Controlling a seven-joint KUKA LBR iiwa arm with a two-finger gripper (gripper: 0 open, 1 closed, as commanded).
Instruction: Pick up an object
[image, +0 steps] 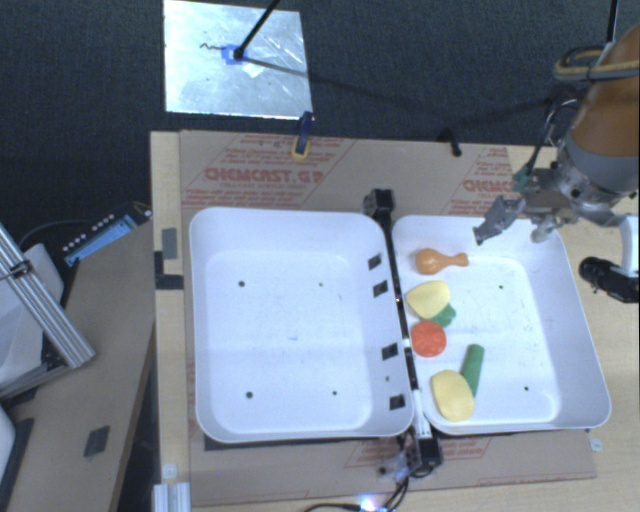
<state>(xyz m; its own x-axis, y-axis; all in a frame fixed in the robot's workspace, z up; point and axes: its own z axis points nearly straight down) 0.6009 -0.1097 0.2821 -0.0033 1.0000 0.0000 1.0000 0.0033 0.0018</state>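
Note:
The right bin (560, 330) holds several toy foods along its left side: an orange gourd-shaped piece (438, 261), a yellow piece (427, 298) with a small green bit beside it, a red round piece (429, 339), a green cucumber-like piece (472, 366) and a second yellow piece (452, 395). My gripper (512, 222) hangs above the bin's back edge, up and to the right of the orange piece. Its two fingers stand apart, open, with nothing between them.
The left bin (290, 320) lies beside the right one, with a black hinge strip (392, 300) between them. A shiny metal sheet (238, 60) lies at the back. A slanted metal rail (40, 300) stands at the left edge.

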